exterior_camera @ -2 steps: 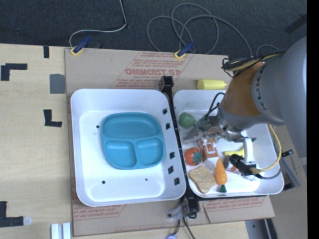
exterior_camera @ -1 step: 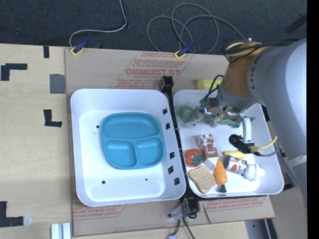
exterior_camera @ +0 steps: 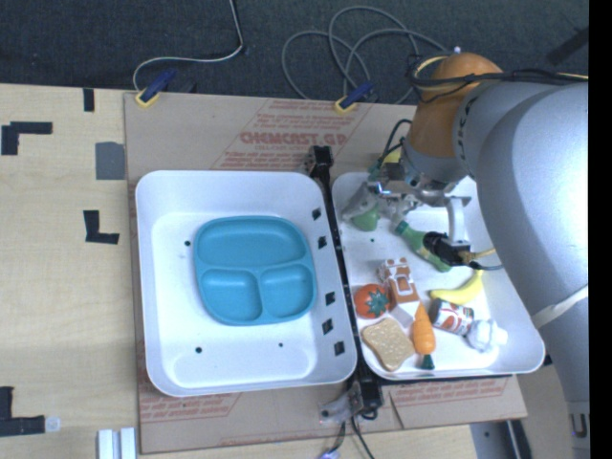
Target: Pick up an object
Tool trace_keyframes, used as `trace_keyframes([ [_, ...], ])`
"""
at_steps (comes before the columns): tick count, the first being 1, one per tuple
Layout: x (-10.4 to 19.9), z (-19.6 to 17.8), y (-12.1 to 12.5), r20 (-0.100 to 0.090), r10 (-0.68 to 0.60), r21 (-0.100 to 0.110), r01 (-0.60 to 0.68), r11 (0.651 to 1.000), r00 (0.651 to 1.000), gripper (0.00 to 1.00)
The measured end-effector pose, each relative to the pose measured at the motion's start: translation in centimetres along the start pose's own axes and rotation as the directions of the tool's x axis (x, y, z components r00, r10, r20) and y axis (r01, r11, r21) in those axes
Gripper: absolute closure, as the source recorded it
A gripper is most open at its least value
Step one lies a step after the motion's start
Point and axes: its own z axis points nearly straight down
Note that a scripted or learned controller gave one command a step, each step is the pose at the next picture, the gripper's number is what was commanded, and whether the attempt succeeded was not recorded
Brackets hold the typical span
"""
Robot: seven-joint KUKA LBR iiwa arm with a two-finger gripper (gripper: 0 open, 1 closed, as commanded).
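Over on the left, the counter (exterior_camera: 57, 285) lies bare but for black tape marks. Next comes the left bin (exterior_camera: 163, 352), and it carries one thing, a blue sectioned plate (exterior_camera: 254, 268) sitting flat in the middle, three compartments facing up, probably parked there as a drop spot.

Across the divider, the right bin (exterior_camera: 521, 352) is where the action is. By my count: one tomato (exterior_camera: 369, 301), one slice of toast (exterior_camera: 389, 342), one carrot (exterior_camera: 423, 328) lying beside it, one small brown-and-white block (exterior_camera: 398, 280) just above, one banana (exterior_camera: 457, 289), one little red-and-white packet (exterior_camera: 457, 321) under the banana, and one green bottle-like piece (exterior_camera: 417, 237) tilted toward the arm. There's a green lump (exterior_camera: 362, 220) at the top too, hard to name. All scattered loosely, so any of them could be the pick.

And here's the pincer (exterior_camera: 387, 199), low over the upper corner of that right bin, hovering just beside the green lump. How wide it stands I cannot tell; the wrist and cabling hide its tips, and nothing shows clamped in it. My read: it's lining up on that green lump, pick not yet made.
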Motion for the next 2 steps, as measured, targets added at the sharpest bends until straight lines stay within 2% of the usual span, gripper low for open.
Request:
trace_keyframes([
  [2,-0.01,-0.01,0.02,0.001,-0.001,-0.001,0.001,1.0,1.0,0.0],
])
